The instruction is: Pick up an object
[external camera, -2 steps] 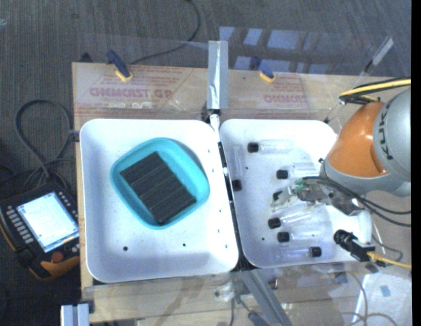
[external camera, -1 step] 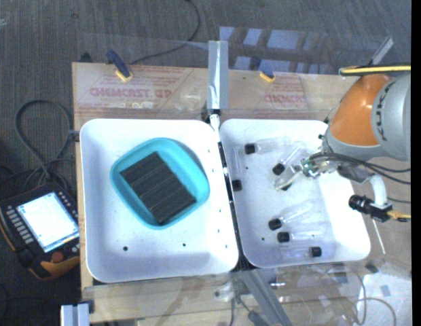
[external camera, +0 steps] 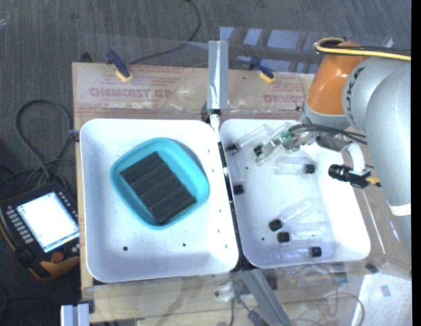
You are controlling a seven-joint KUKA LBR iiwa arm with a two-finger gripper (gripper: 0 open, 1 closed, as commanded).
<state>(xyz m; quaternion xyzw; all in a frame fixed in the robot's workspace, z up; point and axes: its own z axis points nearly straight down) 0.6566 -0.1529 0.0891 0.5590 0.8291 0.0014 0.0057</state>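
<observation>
The right bin (external camera: 346, 243) holds several clear plastic tubes with black caps. One tube (external camera: 293, 168) lies near the bin's middle and another (external camera: 246, 141) at its far left. Two more tubes (external camera: 290, 216) (external camera: 297, 252) rest toward the front. My gripper (external camera: 286, 140) reaches in from the right under the orange band (external camera: 329, 87), low over the bin's far side, next to a tube there. The grey arm hides its upper part.
In the left bin (external camera: 102, 250) sits a blue dish (external camera: 129, 165) with a black ridged block (external camera: 158, 187) in it. A small black cap (external camera: 238, 189) lies by the divider. A black fitting with a cable (external camera: 341, 172) hangs off the arm. A pendant (external camera: 41, 226) lies on the floor at left.
</observation>
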